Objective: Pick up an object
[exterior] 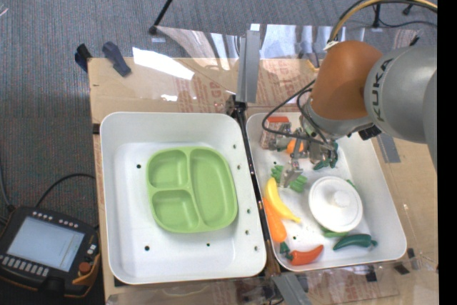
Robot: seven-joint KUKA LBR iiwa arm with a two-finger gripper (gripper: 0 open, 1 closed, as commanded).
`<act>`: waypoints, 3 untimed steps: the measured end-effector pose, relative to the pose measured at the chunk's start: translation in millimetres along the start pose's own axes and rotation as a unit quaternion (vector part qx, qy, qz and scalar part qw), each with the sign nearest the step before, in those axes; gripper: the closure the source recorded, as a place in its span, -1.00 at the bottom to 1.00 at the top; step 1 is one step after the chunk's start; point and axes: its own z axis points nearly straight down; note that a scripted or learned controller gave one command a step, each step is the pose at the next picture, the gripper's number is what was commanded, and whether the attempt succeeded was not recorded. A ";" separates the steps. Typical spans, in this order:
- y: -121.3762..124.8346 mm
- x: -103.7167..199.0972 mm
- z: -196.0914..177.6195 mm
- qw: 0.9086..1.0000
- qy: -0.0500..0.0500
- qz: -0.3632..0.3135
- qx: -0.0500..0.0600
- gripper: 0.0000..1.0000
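My gripper (294, 162) hangs low over the back left part of the right bin (377, 175), under the arm's orange band (346, 80). Right below it lie small green pieces (298, 182) and an orange piece (291, 146) sits against the gripper body. Whether anything is held is hidden by the wrist. Further forward lie a yellow banana (280, 201), an orange carrot (275, 224), a red chili (308, 254), a green pepper (354, 241) and a white lidded bowl (335, 203).
The left bin (118, 153) holds a green divided plate (191, 189). A metal divider (248, 153) runs between the bins. A teach pendant (46, 246) lies at the lower left, off the bench.
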 end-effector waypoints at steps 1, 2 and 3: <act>-8.2 69.8 0.3 0.998 0.001 -0.057 0.000 -1.00; 4.2 36.3 -0.2 0.997 0.000 -0.076 0.000 -1.00; -12.0 143.1 -1.6 0.994 -0.003 -0.105 0.001 -1.00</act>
